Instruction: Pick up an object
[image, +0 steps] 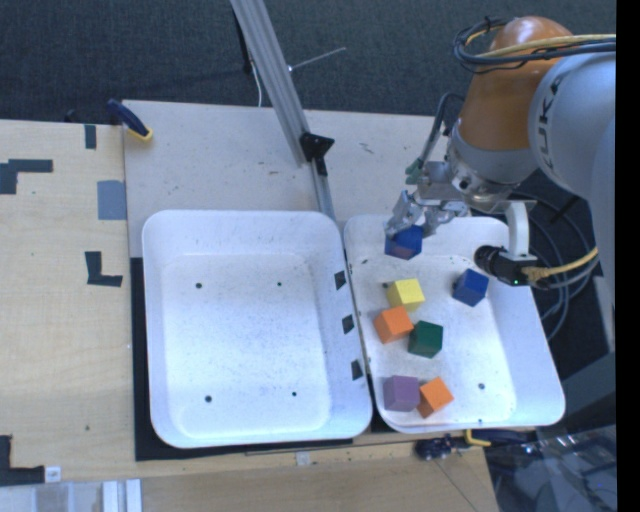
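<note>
My gripper (407, 228) hangs over the far left corner of the right bin (520, 385), its fingers closed on a blue cube (405, 242) held just above the bin floor. Below it in the same bin lie a yellow cube (407, 292), an orange cube (393, 323), a green cube (426, 338), a purple cube (401, 392) and a second orange cube (435, 396). Another blue cube (470, 287) sits toward the bin's right side.
The left bin (245, 330) stands beside the right one. A slanted metal rail (290, 100) runs down to the gap between the bins. A black cable fitting (495, 262) juts over the right bin's far edge.
</note>
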